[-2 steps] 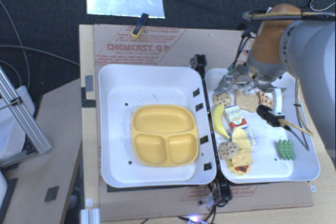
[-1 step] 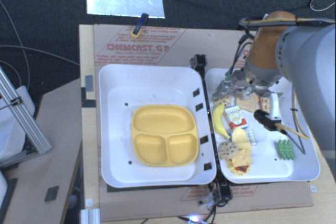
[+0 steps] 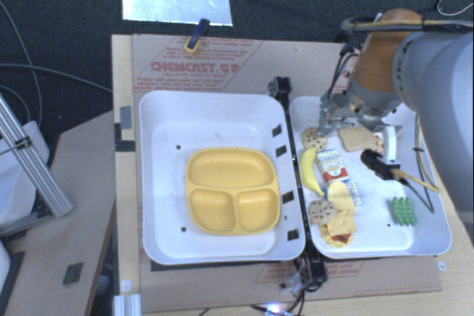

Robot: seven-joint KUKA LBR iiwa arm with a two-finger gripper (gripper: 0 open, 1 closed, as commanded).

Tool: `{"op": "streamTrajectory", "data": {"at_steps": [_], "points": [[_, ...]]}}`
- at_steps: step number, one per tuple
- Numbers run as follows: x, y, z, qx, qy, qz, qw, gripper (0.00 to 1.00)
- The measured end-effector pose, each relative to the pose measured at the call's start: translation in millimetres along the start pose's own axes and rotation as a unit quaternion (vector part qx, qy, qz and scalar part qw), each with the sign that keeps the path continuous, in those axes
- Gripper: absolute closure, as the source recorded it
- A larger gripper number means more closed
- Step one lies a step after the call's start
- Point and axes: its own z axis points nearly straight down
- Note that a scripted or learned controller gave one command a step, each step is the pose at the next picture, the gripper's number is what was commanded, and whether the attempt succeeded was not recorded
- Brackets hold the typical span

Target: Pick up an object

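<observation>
The bench (image 3: pixel 222 59) is carrying two shallow white bins side by side. The grey arm (image 3: pixel 437 78), with its orange band, is reaching in from the right and bending down over the far end of the right bin (image 3: pixel 422 229). The left bin (image 3: pixel 159 159) is holding a yellow divided tray (image 3: pixel 232 190), which is lying flat near the bin's middle.

The claw (image 3: pixel 328 117) is hanging over the far left corner of the right bin, just above a round cookie (image 3: pixel 313 138) and just left of a slice of toast (image 3: pixel 358 138). Whether the claw is released or clenched cannot be told from this angle, and nothing is showing in its grip.

The things to be picked are all lying in the right bin, mostly along its left side. A banana (image 3: pixel 309 172) is lying lengthwise beside the left wall, with a small red and white carton (image 3: pixel 331 165) just to its right. Nearer the camera a pale yellow piece (image 3: pixel 339 196) is sitting below the carton, touching a second cookie (image 3: pixel 321 212), and a yellow and red piece (image 3: pixel 337 232) is resting nearest the front wall. A small green ridged piece (image 3: pixel 403 211) is lying well apart from these, toward the right side of the bin.
</observation>
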Motion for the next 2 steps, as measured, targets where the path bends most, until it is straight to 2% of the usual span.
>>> {"op": "streamTrajectory", "data": {"at_steps": [1,2], "points": [[0,0,1,0.001,0.000,0.000,1.0000,0.00],[0,1,-11,-0.001,0.000,0.000,1.0000,1.00]]}}
